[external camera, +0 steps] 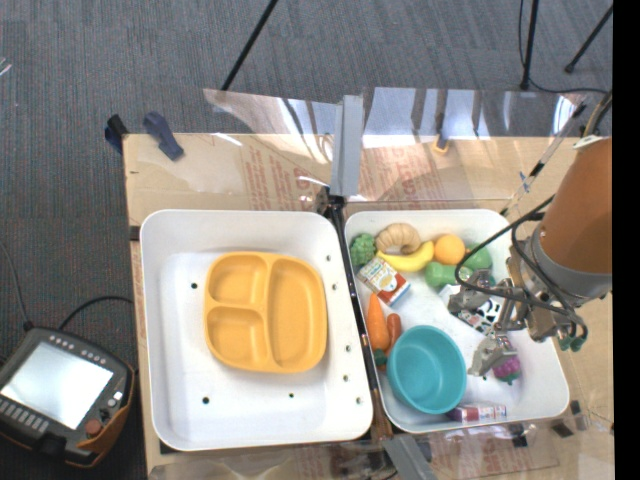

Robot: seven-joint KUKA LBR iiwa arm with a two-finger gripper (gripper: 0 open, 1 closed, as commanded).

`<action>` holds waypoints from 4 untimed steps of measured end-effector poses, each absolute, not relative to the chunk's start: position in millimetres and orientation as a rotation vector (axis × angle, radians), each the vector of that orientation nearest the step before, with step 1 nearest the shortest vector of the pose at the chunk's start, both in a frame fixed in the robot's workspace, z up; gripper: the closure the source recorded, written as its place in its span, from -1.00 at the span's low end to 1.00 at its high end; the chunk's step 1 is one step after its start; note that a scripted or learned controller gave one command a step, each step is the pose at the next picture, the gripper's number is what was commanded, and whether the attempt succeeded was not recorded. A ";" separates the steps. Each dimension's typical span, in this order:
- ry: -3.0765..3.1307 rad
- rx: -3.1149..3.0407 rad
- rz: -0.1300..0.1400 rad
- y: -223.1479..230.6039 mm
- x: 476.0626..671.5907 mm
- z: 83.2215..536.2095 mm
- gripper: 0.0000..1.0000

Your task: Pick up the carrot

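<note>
Carrot [376,322] at left edge of right bin [556,368], beside sausage [394,329], hemmed by teal bowl [427,370] and carton [384,280]. Tool [492,350] well apart near bin's right side, over grapes [508,369]; spread or pressed together, cannot tell.

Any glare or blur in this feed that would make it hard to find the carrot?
Camera view: strong glare streaks the clear panel behind the bins, but it stays off the right bin. The carrot is evenly lit and sharp enough along the bin's left wall, beside the teal bowl. The hand looks slightly soft and crowded by cables.
</note>
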State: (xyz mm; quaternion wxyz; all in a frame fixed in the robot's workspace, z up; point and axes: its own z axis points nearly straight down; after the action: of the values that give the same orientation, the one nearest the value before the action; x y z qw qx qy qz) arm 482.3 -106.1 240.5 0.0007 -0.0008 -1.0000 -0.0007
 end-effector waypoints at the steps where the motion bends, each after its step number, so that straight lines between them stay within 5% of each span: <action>1: -3.147 0.055 -0.003 -133.3 478.5 88.1 -1.00; 2: -3.140 0.122 -0.001 -120.1 478.8 87.6 -1.00; 3: -3.127 0.318 -0.002 -134.7 523.8 104.7 -1.00; 4: -3.122 0.408 0.005 -202.2 566.3 154.4 -1.00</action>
State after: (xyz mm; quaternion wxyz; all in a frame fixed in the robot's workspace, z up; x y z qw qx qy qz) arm 566.3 -202.2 154.4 -0.0037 0.1296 -0.9916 0.0016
